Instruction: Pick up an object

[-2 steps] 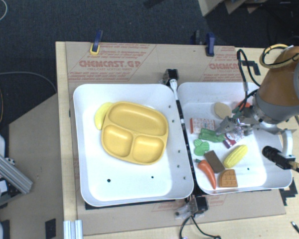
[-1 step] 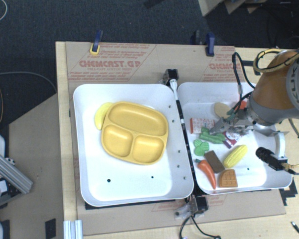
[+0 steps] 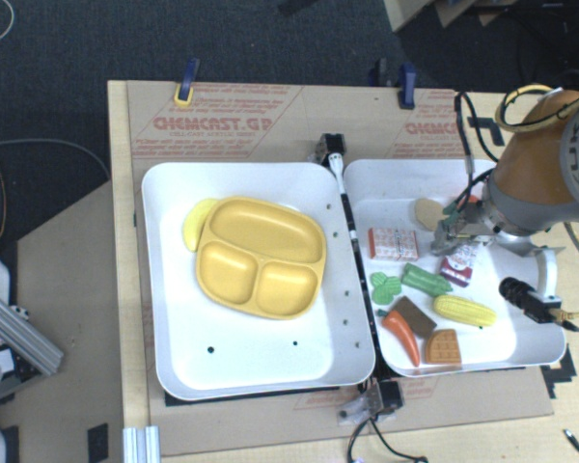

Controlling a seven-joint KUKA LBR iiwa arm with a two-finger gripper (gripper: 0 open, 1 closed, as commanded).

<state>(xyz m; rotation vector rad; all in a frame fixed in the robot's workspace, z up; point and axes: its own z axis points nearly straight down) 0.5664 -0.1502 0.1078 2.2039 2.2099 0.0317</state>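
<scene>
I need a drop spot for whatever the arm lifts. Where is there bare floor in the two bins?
The left white bin has bare floor along its front, below the yellow three-compartment plastic tray, and a strip on its left. The right white bin is crowded: toy foods fill its middle and front, with the gripper above them; only its back-left corner is bare.

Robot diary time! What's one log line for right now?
gripper: low in right bin, over small red-and-white packet | nothing seen held | yellow tray: left bin

Grey arm [image 3: 536,201] with a broad orange band and looping black cables.
</scene>
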